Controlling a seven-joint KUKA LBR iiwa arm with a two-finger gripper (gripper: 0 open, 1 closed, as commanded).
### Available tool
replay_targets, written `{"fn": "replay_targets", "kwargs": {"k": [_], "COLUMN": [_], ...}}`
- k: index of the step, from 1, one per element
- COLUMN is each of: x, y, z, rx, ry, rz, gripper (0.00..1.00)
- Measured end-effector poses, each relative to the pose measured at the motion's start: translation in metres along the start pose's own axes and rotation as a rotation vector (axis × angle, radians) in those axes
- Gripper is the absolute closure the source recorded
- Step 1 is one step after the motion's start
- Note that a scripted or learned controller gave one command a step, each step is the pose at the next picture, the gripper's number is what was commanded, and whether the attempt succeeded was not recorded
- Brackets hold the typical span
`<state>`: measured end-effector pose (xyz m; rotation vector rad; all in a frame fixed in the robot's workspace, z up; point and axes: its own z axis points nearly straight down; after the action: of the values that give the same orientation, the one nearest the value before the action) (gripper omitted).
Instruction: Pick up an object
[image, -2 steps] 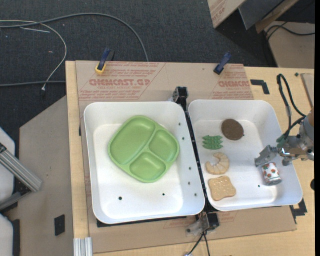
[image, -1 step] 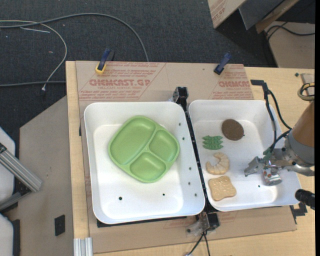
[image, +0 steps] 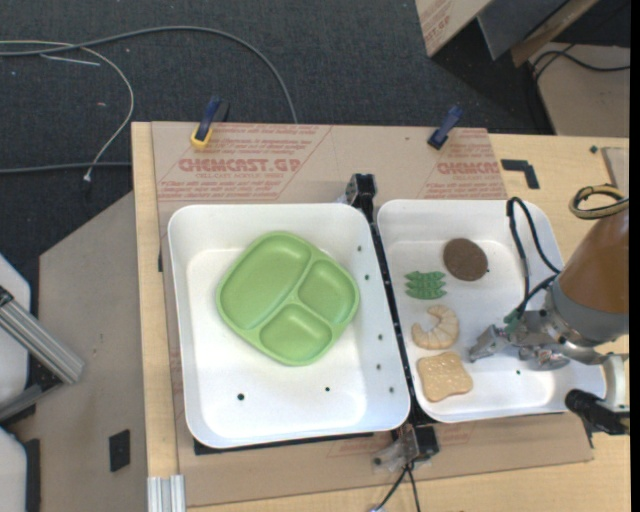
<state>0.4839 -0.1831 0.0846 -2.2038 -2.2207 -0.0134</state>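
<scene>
the gripper (image: 490, 343) hangs low in the right bin (image: 500, 215), fingers apart and empty, beside the croissant (image: 436, 326) and toast slice (image: 444, 375) — approach step — next, close on one.

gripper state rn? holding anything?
Gripper: over the right bin, just right of the croissant and toast. Nothing visible between its fingers; open or shut cannot be told.

Grey rounded arm link (image: 592, 318) with broad orange band (image: 605, 268) above wrist. Small metallic silver two-finger gripper (image: 478, 347) with a green spot near its base. Thin black cable (image: 520, 240) looping alongside.
</scene>
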Motion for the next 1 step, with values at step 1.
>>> {"fn": "replay_targets", "kwargs": {"k": [1], "x": [-0.0038], "y": [-0.0012], "z": [-0.011], "rx": [-0.002], "ry": [-0.009], "rz": [0.005], "gripper": [1.0]}}
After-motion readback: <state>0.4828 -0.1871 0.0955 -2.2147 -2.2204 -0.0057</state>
